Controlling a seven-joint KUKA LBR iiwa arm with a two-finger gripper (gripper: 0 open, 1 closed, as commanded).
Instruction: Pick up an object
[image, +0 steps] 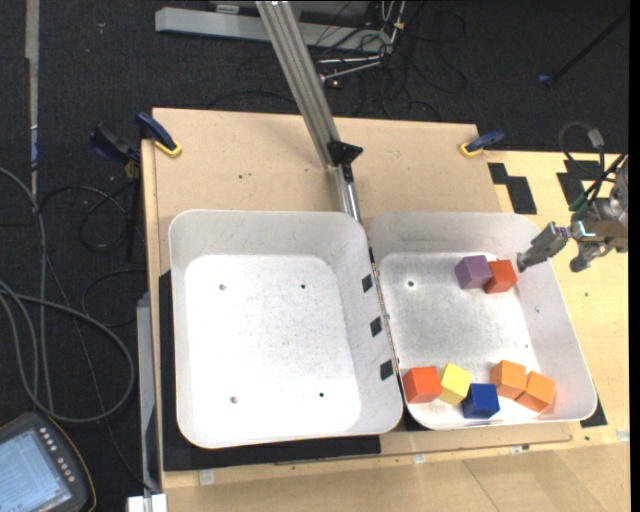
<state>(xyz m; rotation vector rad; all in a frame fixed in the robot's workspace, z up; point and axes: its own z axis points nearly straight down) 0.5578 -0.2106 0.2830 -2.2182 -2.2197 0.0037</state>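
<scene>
Gripper (562, 250) spread open, four orange blocks (500, 276), one purple block (473, 270)

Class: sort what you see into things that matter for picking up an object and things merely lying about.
Job:
gripper
purple block
orange blocks
yellow block
blue block
right bin

Lying about:
left bin
clamps
floor cables

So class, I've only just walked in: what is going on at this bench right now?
A robot arm reaches in from the right, its gripper spread open at the right bin's far edge, beside an orange block and a purple block that touch each other. Nothing is between its fingers. Five more blocks sit along the bin's near edge: orange, yellow, blue and two orange ones. No block lies in the left bin.
</scene>
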